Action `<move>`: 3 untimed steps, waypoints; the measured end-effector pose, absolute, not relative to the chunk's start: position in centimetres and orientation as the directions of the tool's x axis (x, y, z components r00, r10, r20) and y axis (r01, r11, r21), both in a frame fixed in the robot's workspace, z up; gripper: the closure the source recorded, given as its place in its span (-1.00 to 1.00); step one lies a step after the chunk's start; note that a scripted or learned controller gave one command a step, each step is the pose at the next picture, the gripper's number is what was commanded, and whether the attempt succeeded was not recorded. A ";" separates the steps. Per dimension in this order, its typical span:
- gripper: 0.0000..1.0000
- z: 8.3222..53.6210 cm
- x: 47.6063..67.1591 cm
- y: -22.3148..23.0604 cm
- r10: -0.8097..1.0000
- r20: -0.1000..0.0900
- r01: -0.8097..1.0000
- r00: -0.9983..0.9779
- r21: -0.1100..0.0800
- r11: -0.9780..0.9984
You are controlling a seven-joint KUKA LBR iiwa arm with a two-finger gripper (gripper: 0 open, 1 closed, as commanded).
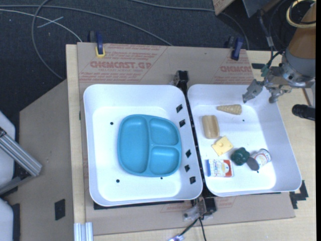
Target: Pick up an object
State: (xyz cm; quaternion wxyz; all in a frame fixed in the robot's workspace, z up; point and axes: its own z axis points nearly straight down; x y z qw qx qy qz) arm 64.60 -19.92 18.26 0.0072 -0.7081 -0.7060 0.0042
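My gripper (pixel 262 92) hangs over the far right corner of the right bin (pixel 281 134), its two fingers spread open with nothing between them. Just below and left of it lies a tan cone-shaped piece (pixel 229 109). Farther toward the front are a tan bread-like block (pixel 210 126), a yellow cheese-like wedge (pixel 221 146), a dark green object (pixel 240 156), a small white and red round piece (pixel 261 157) and a flat red, white and blue packet (pixel 219 168).
The left bin (pixel 100 114) holds a blue divided plate (pixel 149 145). Black clips line the divider between the bins (pixel 184 129). Blue clamps (pixel 100 44) pin the cardboard base at the back. Cables trail over the dark floor.
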 end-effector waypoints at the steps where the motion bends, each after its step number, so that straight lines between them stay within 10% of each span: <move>1: -1.00 19.3 65.0 -19.9 1.000 0.001 1.000 -0.001 0.000 0.001; 3: -1.00 10.7 65.2 -19.7 1.000 0.002 1.000 -0.001 -0.006 0.001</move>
